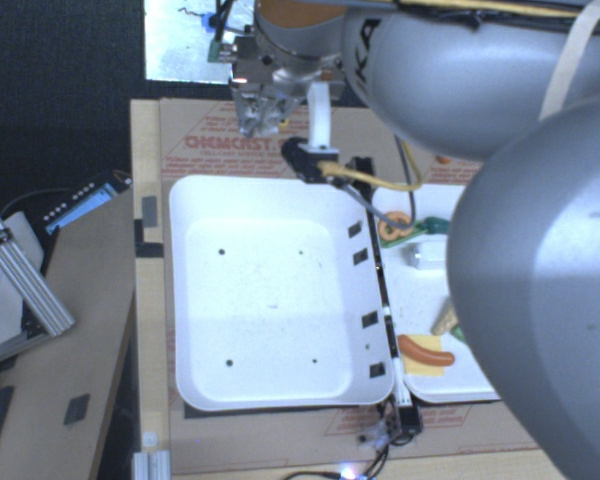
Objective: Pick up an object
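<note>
My gripper (258, 120) hangs over the cardboard just behind the back rim of the left bin (180, 298), with nothing seen in it. The arm's large grey body covers much of the right bin (450, 395). In the part of that bin that shows lie a toy hot dog (425, 350) near the front, a small pale block (426, 256) in the middle, an orange round piece (394, 226) with a green piece (436, 225) beside it at the back, and a tan piece (444, 319) half hidden by the arm.
Both bins rest on a cardboard sheet (202, 140). Black clips (370, 318) line the rim between the bins. An aluminium frame (25, 283) and a dark device with a blue strip (80, 201) stand off the bench to the left.
</note>
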You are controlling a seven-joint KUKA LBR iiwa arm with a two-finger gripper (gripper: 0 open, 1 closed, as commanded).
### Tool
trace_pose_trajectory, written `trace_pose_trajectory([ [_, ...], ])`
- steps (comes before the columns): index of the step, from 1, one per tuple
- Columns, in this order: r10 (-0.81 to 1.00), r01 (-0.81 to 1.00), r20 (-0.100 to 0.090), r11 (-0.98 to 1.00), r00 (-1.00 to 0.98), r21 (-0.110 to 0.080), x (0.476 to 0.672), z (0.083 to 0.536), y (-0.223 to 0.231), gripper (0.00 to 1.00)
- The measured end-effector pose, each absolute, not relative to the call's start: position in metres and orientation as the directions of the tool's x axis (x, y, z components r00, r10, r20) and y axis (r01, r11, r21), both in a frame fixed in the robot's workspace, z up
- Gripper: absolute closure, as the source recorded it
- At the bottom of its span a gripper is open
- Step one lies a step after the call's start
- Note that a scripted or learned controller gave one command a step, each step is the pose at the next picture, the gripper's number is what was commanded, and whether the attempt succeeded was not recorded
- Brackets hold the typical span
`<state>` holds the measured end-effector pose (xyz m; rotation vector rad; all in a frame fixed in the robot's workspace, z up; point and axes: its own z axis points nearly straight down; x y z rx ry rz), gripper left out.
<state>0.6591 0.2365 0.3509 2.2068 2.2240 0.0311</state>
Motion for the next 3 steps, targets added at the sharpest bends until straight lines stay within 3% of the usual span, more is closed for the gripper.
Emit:
trace_pose_trajectory([
  [1,1.0,1.0,-0.003,0.002,-0.002,-0.015,0.559,0.217,0.234,1.0],
  [2,1.0,1.0,-0.001,0.0,0.0,-0.005,0.519,0.187,0.234,1.0],
  [3,1.0,1.0,-0.003,-0.009,0.009,0.006,0.541,0.234,0.133,1.0],
])
